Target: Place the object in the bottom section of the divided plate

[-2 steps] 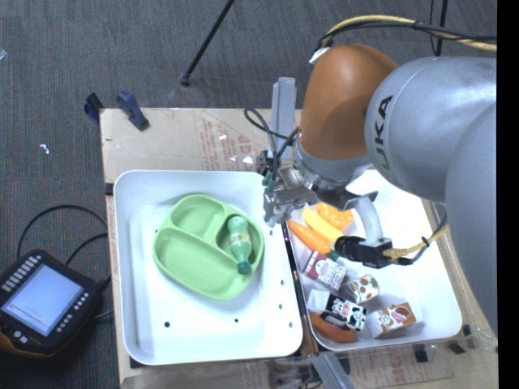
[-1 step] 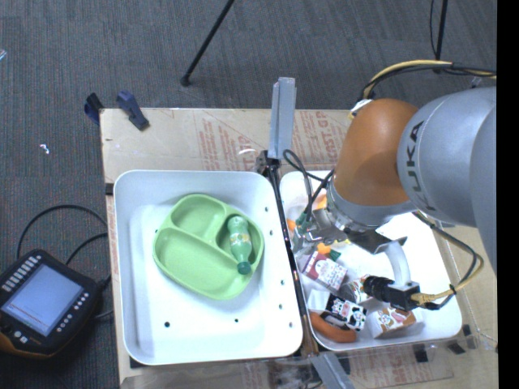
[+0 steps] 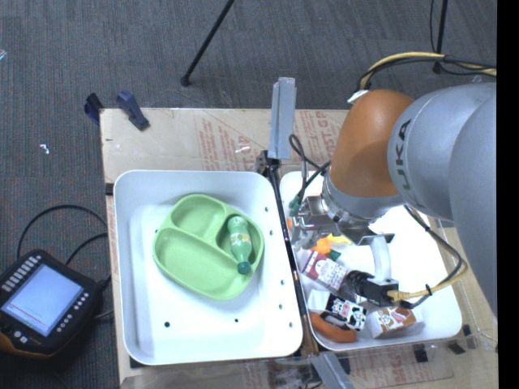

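One green bottle [image 3: 239, 245] lies in the divided plate [image 3: 195, 258]; end effector [image 3: 324, 237] state unclear.

Dark letters "KU", the start of a brand name, run down the grey arm [image 3: 442, 156] beside its orange band. Faded red print, seemingly mirrored, covers the cardboard [image 3: 235, 132] behind the bins, but none of it can be read. The packets [image 3: 331, 272] in the right bin carry labels too small to read.
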You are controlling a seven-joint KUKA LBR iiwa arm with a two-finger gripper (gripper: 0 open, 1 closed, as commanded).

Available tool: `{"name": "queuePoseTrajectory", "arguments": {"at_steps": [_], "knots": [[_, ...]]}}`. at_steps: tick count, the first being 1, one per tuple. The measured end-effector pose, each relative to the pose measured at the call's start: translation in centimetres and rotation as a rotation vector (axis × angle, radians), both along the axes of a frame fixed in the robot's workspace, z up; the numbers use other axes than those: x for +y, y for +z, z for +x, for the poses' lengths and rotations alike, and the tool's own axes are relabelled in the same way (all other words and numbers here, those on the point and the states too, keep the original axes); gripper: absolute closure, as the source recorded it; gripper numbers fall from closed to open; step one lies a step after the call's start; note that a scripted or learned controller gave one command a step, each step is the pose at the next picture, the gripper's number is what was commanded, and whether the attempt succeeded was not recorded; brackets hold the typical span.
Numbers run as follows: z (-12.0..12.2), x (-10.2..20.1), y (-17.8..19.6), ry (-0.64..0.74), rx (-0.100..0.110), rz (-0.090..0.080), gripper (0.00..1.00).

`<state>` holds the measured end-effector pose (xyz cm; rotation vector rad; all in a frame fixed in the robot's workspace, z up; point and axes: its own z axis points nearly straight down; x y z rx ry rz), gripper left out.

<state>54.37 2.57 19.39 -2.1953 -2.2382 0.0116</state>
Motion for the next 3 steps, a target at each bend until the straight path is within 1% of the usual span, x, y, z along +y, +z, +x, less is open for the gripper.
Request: {"name": "queuePoseTrajectory", "arguments": {"at_steps": [1, 2, 3], "knots": [[-0.7, 2.7, 0.7, -0.232, 0.001, -0.004, 1.00], [3.6, 1.1, 3.3, -0.367, 0.001, -0.005, 1.00], [7.3, 4.8, 2.1, -0.244, 0.000, -0.004, 1.00]]}}
